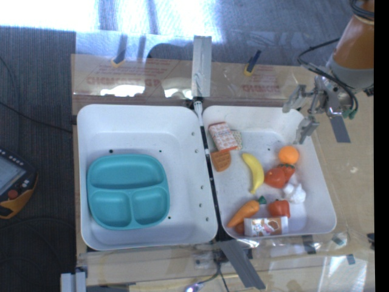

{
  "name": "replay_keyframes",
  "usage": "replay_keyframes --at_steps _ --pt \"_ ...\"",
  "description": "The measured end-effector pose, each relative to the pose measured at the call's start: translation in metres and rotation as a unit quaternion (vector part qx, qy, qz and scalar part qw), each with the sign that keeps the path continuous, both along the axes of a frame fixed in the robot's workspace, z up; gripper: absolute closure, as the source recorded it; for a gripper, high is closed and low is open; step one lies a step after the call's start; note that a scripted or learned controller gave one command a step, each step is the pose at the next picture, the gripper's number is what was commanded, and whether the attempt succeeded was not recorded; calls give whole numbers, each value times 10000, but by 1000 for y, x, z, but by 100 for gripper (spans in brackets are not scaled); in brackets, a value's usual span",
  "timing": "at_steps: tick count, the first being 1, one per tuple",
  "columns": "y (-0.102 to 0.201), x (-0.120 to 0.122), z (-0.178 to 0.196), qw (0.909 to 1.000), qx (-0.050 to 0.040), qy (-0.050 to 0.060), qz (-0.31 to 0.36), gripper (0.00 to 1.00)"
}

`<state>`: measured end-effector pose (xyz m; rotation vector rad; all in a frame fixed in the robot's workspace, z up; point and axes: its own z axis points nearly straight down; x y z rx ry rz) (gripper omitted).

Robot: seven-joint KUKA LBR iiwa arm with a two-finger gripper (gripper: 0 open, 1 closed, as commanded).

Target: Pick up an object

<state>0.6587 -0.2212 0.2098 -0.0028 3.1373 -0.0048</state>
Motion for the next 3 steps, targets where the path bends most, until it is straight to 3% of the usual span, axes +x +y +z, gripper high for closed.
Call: replay_keyframes --at_steps 1,2,3 --pt "4 -23 -113 9976 2 -10 -688 0" --pt "99 -55 -119 9965 14 -51 -834 0" --pt "98 -53 -107 9965 -11 -84 -832 100"
